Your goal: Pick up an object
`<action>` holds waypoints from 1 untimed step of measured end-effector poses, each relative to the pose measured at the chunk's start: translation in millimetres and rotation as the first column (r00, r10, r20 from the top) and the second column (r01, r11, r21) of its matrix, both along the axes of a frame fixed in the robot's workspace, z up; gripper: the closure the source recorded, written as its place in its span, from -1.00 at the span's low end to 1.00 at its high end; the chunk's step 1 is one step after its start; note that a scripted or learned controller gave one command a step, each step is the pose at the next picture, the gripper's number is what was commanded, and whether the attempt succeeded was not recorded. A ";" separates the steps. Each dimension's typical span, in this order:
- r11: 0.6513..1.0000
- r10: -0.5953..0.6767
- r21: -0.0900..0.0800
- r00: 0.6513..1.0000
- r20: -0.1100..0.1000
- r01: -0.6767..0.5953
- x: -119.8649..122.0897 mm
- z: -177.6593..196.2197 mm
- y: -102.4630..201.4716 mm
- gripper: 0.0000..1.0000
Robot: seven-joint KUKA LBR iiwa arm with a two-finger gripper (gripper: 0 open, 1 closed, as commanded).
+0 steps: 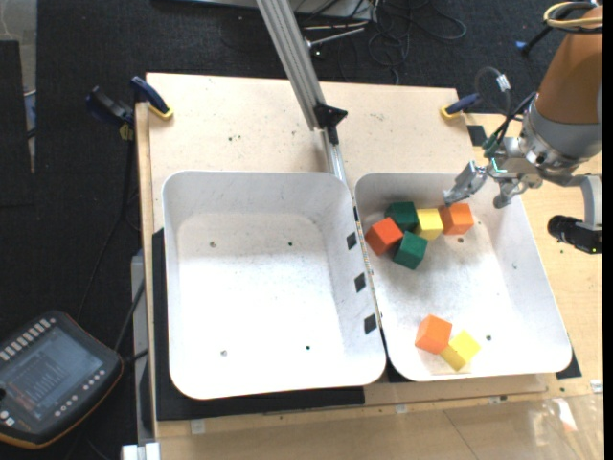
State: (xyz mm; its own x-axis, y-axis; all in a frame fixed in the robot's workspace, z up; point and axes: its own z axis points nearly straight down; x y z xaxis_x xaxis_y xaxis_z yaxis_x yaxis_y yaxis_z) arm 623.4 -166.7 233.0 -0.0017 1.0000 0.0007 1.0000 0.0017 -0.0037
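The grey arm (573,84) with its orange band comes in from three o'clock and ends in the claw (484,188), which hangs over the upper edge of the right bin (536,286), at about one o'clock of that bin. Its two fingers (464,186) stand apart, one toward the bin's middle and one toward its right wall, and nothing sits between them.

Just below the claw, toward seven o'clock from it, lies a tight cluster of cubes in the upper part of the right bin. An orange cube (458,218) is nearest the claw, close under the inner finger; whether they touch cannot be told. Touching it at nine o'clock is a yellow cube (429,222), then a dark green cube (402,214) at the cluster's top, a red-orange cube (384,235) at its left end, and a second green cube (411,250) at six o'clock of the group.

Well apart from these, toward the bin's lower edge, a second orange cube (433,333) and a second yellow cube (461,350) rest touching each other.

The left bin (192,209) sits beside the right one on the pale wooden surface (239,113).
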 end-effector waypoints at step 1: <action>1.000 0.001 -0.001 1.000 0.002 -0.001 0.3 2.1 0.1 -1.00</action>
State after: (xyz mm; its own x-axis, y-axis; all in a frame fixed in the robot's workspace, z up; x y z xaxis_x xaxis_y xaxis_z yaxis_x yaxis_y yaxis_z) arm 623.8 -166.7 235.1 -0.0025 1.0000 -0.0005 1.0000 0.0025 -0.0012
